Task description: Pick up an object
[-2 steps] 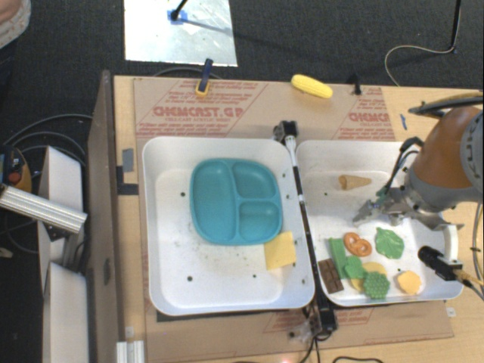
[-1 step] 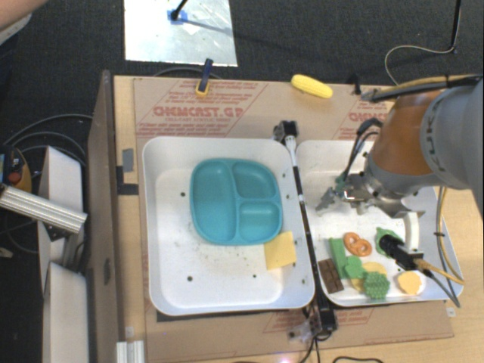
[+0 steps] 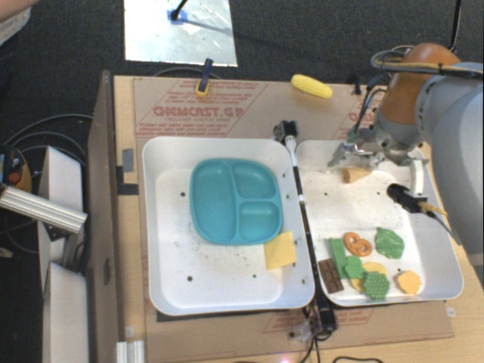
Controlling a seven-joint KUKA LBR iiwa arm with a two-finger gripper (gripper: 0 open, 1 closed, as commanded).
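The camera view looks down at a slant on a worktop (image 3: 249,100) covered in brown cardboard, carrying two shallow white bins side by side.

The left bin (image 3: 162,225) holds a teal divided plate (image 3: 234,201) near its middle, with a yellow square sponge-like piece (image 3: 280,250) touching the plate's lower right corner.

The right bin (image 3: 446,274) holds a cluster of small toy foods toward its near edge: an orange pretzel (image 3: 357,242), a green leafy piece (image 3: 389,242), a brown chocolate bar (image 3: 330,274), green bumpy pieces (image 3: 374,283) and an orange round slice (image 3: 409,282). A yellow corn-like toy (image 3: 311,86) lies on the cardboard beyond the bins.

The grey arm (image 3: 446,108) reaches in from the right, and its tool (image 3: 355,157) is low over the far part of the right bin. A small tan wedge-shaped piece (image 3: 354,174) lies on the bin floor just below and beside the tool tips, seemingly touching or nearly so. Whether the tool is spread or pressed together cannot be made out at this size.

As a judgement, the pick is not yet done: nothing is visibly lifted or seen between the fingers. The tan wedge looks like the likeliest target, being closest; the toy cluster sits well apart, nearer the viewer. Closing on the object and lifting remain.
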